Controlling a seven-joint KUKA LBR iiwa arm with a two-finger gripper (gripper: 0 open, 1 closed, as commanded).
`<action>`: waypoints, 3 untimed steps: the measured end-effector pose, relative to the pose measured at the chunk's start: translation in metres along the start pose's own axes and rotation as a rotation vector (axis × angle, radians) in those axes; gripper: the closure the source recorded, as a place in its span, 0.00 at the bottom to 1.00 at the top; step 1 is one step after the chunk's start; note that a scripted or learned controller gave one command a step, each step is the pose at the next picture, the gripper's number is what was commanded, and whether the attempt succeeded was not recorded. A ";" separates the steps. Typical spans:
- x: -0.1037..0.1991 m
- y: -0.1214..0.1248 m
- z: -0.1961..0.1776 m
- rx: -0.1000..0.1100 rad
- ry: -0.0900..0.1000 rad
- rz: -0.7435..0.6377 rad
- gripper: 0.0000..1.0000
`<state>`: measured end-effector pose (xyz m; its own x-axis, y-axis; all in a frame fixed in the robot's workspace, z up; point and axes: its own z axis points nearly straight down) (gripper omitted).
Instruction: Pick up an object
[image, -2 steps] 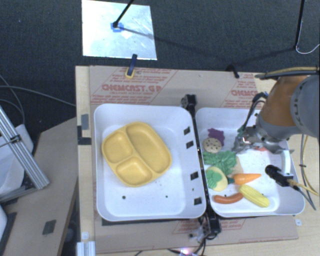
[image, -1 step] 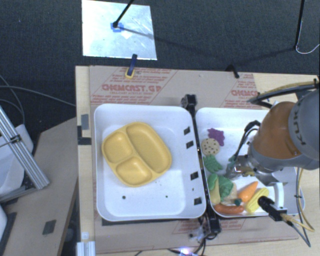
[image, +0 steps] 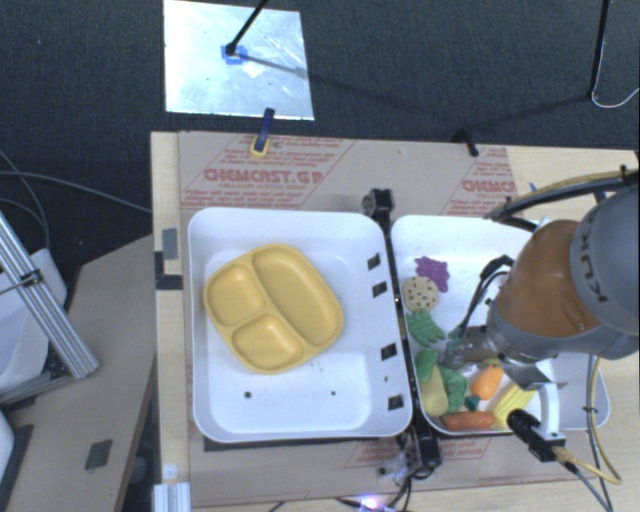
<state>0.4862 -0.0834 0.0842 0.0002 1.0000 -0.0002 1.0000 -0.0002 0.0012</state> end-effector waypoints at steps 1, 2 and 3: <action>-0.001 0.002 -0.011 -0.003 0.000 0.000 1.00; -0.001 0.003 -0.021 -0.004 0.001 -0.001 1.00; 0.000 0.004 -0.031 -0.007 0.001 0.000 1.00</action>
<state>0.4897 -0.0838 0.1151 0.0001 1.0000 0.0012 1.0000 -0.0001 0.0077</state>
